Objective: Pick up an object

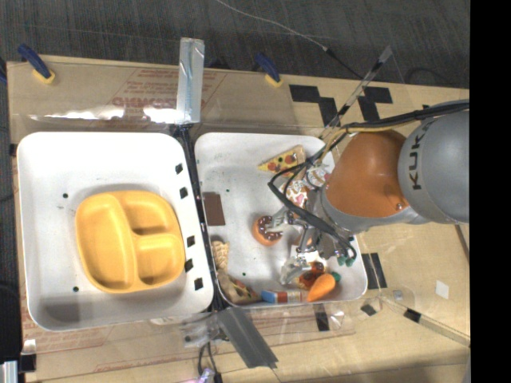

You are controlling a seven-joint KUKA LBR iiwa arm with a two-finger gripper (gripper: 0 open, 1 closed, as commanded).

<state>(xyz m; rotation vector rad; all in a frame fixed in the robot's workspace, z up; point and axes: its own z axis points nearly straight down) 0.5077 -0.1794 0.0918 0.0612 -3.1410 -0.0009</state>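
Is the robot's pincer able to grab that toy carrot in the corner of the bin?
Probably yes. The pincer hangs low in the right bin, right beside the carrot. Nothing lies on top of the carrot, though the bin's corner wall sits close behind it and may crowd the grab.

From my console: two smooth white plastic bins (104, 146) sit on matt brown cardboard (88, 82); the yellow divided tray (128, 238) looks like satin plastic, and the arm's orange band (363, 182) shines glossy.
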